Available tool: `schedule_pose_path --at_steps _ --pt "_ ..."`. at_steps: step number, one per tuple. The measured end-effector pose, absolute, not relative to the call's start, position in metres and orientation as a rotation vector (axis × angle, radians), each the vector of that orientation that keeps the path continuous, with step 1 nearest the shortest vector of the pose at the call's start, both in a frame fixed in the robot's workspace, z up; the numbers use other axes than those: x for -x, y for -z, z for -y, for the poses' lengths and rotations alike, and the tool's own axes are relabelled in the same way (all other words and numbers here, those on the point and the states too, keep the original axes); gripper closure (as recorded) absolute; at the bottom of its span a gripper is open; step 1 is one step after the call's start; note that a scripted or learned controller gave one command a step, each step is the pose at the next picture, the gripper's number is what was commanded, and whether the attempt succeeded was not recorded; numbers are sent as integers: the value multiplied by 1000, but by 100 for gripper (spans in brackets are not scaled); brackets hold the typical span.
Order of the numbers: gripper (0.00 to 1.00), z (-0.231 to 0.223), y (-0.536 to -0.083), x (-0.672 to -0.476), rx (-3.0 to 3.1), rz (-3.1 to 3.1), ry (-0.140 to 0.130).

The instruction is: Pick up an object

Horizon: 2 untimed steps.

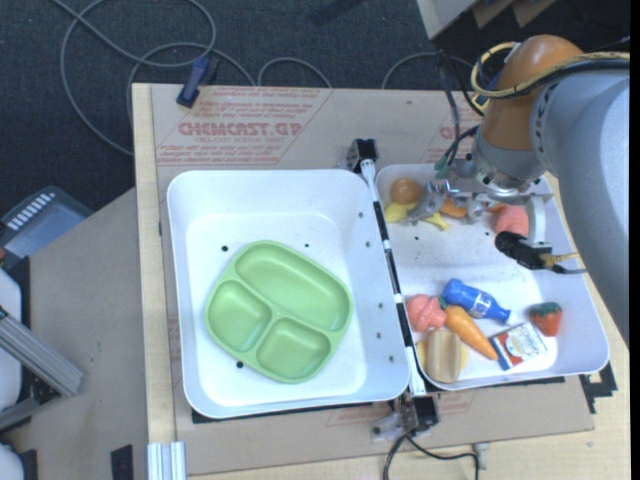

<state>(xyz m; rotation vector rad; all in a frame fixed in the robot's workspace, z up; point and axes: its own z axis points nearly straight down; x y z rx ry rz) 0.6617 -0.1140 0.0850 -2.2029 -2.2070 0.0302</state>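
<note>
End effector (447, 200): low over the far end of the right bin (590, 353), under the grey arm (590, 148) and its orange band (525, 88). Metal parts show there, but whether it is spread or closed, and whether it has hold of anything, cannot be told.
Yellow banana-like piece (415, 214): just beside the end effector on its left, lying on the bin floor; contact cannot be told.
Orange-tan round item (405, 188): just left of the end effector, toward the bin's far corner, touching or nearly touching the yellow piece.
Small orange item (455, 208): at the end effector, partly hidden by it.
Pink item (511, 218): near the end effector on its right, partly under the wrist.
Blue bottle (477, 300): well apart from the end effector, nearer the camera.
Carrot (470, 332): beyond the bottle from the end effector, just beside it.
Pink-red lumpy item (426, 312): near the divider, well apart from the end effector.
Bun-like item (444, 355): at the near end of the bin, farthest from the end effector.
Red-and-white packet (519, 345): near end, beside the carrot.
Strawberry (546, 318): near the bin's right side.
Left bin (190, 218): holds a green divided plate (279, 310), far left of the end effector.
Surface (250, 128): brown board with red print under both bins.
</note>
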Motion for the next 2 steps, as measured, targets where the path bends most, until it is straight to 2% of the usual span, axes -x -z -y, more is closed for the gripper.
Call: schedule_pose_path --at_steps 1,2 --pt "0 117 -85 -662 2200 2208 -27" --pt "0 145 -84 -574 2222 2220 -2"
